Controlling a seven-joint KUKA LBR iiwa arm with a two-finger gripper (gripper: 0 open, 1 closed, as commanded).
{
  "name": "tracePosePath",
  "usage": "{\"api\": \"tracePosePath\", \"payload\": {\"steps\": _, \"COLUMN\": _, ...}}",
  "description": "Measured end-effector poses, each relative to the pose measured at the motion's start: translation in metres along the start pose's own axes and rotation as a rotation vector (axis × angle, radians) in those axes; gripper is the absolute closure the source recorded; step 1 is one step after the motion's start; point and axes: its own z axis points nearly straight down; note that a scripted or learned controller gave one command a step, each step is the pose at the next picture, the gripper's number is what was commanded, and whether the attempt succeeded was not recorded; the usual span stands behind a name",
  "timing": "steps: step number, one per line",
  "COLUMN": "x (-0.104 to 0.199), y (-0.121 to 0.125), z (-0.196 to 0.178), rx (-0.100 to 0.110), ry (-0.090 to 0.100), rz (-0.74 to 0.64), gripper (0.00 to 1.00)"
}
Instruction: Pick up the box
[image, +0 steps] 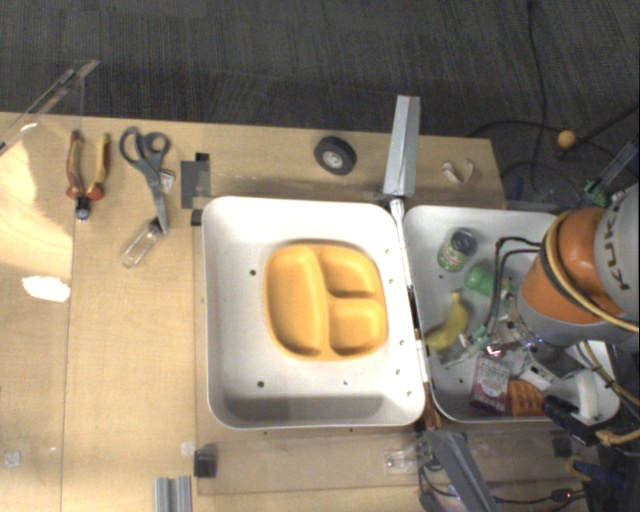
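Note:
The box (490, 384) is a small purple carton lying flat near the front edge of the right bin (432, 232). An orange-brown packet (522, 397) lies against its right side. My gripper (497, 343) hangs from the grey arm with the orange band (565, 262), low in the right bin. It sits just above and behind the box, between the box and a banana. The arm's body and cables hide part of the gripper.
In the right bin lie a yellow banana (450, 324), a green object (479, 279) and a small can (458, 248). The left bin (230, 300) holds a yellow divided plate (325, 298). Scissors (150, 165), pliers (84, 172) and a tape roll (335, 154) lie on the bench.

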Motion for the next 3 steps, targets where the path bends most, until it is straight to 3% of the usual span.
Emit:
{"api": "tracePosePath", "payload": {"steps": 1, "x": 0.004, "y": 0.003, "z": 0.0, "rx": -0.005, "ry": 0.001, "rz": 0.245, "gripper": 0.0}}
{"api": "tracePosePath", "payload": {"steps": 2, "x": -0.029, "y": -0.006, "z": 0.0, "rx": -0.001, "ry": 0.002, "rz": 0.227, "gripper": 0.0}}
{"api": "tracePosePath", "payload": {"steps": 3, "x": 0.0, "y": 0.001, "z": 0.0, "rx": -0.003, "ry": -0.003, "rz": 0.12, "gripper": 0.0}}
